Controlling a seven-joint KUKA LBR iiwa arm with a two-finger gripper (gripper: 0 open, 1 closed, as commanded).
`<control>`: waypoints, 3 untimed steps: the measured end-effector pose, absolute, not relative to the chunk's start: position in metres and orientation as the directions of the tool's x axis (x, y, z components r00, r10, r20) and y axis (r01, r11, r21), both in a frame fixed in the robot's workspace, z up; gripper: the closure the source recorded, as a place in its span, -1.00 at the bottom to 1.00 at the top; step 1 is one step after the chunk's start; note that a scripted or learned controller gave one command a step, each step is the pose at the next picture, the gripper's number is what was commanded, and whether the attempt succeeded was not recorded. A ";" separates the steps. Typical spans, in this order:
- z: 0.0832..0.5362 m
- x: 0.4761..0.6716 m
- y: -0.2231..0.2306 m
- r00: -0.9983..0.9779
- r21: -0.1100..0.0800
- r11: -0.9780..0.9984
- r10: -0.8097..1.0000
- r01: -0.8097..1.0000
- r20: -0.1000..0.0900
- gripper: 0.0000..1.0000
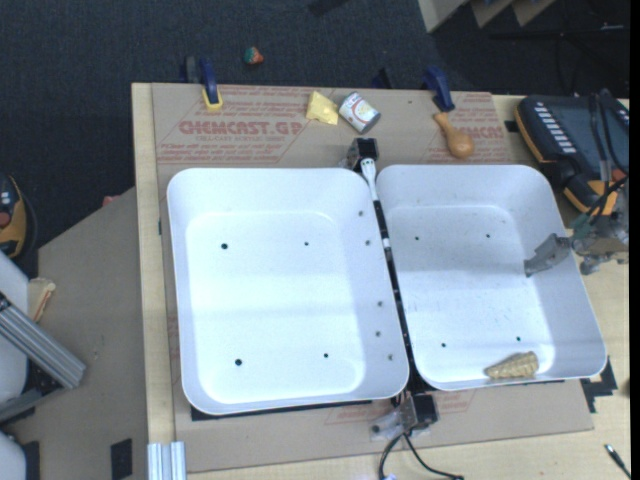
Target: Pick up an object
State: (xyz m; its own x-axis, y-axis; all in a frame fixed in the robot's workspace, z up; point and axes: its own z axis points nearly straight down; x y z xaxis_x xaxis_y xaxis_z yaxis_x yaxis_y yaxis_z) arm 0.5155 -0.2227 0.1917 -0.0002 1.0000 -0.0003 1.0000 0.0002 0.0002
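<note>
the claw (545, 256), its grip state unclear, hovers well above the corn cob (512, 366) near the right bin's (470, 193) front rim.

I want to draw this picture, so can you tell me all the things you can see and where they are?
left bin: 1, white, left half of the bench
right bin: 1, white, right half of the bench
cone-shaped object: 1, tan, in the right bin near its front rim
yellow piece: 1, yellow, on the board behind the bins
small box: 1, white and grey, beside the yellow piece
wooden-looking tool: 1, orange-brown, on the board behind the right bin
clamps: 2, blue and yellow, on the board's back edge
small ball: 1, green and red, on the dark floor
gripper: 1, grey, over the right bin's right side
</note>
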 end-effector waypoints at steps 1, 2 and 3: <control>0.104 0.476 -0.223 0.002 -0.010 -0.002 1.000 1.000 0.005 -1.00; 0.209 0.495 -0.067 -0.018 0.012 0.018 1.000 1.000 0.004 -1.00; 0.358 0.506 0.013 -0.013 0.020 0.013 1.000 1.000 0.005 -1.00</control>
State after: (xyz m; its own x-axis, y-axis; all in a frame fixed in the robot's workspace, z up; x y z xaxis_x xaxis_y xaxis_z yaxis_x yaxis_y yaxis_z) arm 0.5058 0.0132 0.3582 -0.0130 0.9999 0.0046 0.9997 0.0129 0.0203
